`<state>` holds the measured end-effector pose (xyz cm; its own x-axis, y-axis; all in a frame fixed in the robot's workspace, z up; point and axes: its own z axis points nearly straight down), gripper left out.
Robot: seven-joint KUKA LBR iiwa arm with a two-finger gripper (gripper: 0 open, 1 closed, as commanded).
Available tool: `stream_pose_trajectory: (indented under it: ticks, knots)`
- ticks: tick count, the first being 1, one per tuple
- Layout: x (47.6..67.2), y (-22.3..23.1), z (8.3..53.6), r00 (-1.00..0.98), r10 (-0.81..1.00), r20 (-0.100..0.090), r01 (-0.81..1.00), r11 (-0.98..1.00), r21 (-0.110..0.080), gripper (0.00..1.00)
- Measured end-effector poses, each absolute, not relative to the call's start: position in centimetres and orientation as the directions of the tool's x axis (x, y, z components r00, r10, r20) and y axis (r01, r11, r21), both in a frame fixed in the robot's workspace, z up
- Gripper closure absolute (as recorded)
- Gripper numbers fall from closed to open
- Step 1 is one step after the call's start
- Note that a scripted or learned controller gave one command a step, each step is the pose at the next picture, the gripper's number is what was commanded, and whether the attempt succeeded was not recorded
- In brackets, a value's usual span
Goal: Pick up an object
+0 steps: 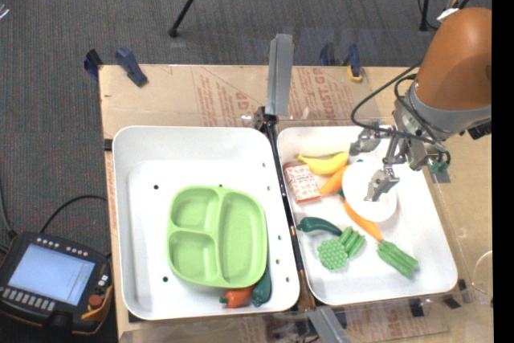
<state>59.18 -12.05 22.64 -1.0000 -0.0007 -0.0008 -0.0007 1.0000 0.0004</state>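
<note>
arm [454, 60] cut off at right

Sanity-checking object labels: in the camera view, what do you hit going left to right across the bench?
Teach pendant → left bin → green divided plate → small patterned packet → banana → white round dish → green ridged piece → arm's orange band.
</note>
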Motion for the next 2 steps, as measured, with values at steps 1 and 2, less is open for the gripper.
stream_pose_trajectory:
  ticks: [1, 2]
  knots:
    - [56.0, -10.1, 8.6, -0.996, 0.087, 0.003, 0.087, 0.996, 0.002, 0.0]
    - [56.2, -10.0, 9.8, -0.997, 0.081, -0.002, 0.081, 0.997, 0.001, 1.0]
